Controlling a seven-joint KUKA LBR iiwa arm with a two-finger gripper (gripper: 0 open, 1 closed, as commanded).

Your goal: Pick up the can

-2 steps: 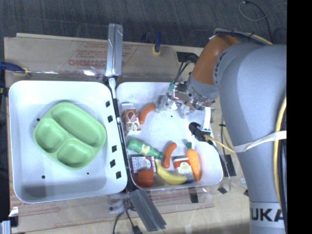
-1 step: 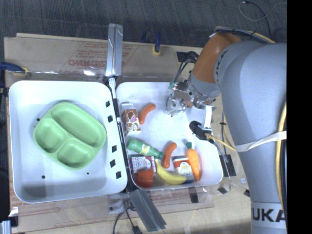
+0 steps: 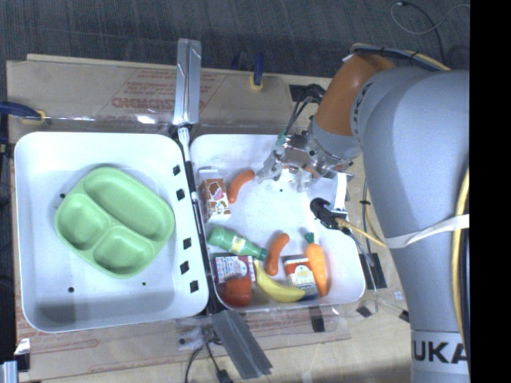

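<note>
Bench | left bin point(image 3: 32, 214): green tray point(image 3: 114, 220) | right bin point(image 3: 259, 146): can point(image 3: 232, 268), banana point(image 3: 278, 287) | claw point(image 3: 290, 170) released

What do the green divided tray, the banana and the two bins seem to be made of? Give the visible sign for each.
Green divided tray: probably moulded plastic, matte, uniform colour with rounded compartment edges. Banana: likely toy plastic, its yellow smooth and even, though real fruit cannot be excluded. Bins: seemingly thin white plastic with a soft sheen and rounded corners.
</note>
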